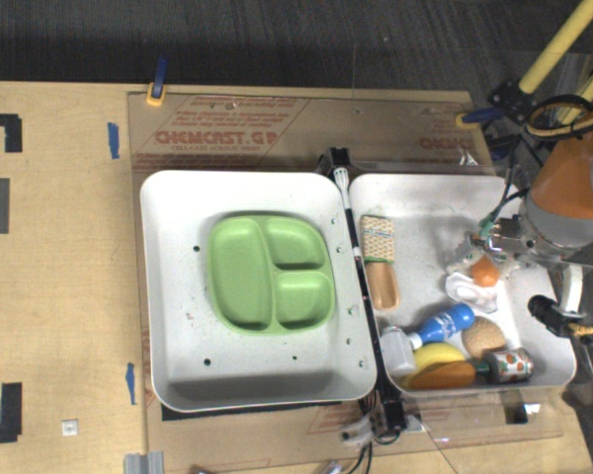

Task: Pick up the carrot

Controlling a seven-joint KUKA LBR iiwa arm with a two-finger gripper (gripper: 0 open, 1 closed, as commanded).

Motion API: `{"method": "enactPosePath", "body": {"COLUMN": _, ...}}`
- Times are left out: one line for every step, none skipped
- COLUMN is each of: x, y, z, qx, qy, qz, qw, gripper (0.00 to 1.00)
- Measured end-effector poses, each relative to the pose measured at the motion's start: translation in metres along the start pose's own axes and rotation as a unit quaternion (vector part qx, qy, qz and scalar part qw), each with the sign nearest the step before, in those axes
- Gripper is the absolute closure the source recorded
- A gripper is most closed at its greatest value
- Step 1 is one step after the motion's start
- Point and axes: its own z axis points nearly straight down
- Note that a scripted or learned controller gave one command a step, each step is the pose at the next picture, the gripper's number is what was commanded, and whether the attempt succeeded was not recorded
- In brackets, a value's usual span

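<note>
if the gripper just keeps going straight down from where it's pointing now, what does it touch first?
Most likely the small orange carrot directly below the gripper, beside a white object in the right bin. Depth is unclear; it may already be touching.

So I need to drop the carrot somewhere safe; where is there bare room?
The green divided plate has three bare compartments, and white floor rings it in the left bin. In the right bin, the upper floor by the wafer is bare; its lower corner is crowded with the bottle, banana and can.

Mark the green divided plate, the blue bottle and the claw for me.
green divided plate (pixel 239 270): camera view, its large left compartment.
blue bottle (pixel 445 324): camera view, its blue body.
claw (pixel 489 255): camera view, between its fingertips.
</note>
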Motion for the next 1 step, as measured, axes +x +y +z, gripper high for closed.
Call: {"method": "enactPosePath", "body": {"x": -0.0039, "y": 0.0016, "z": -0.0123, "qx": -0.003, "qy": -0.004, "qz": 0.001, "qw": 1.0, "gripper": 1.0}}
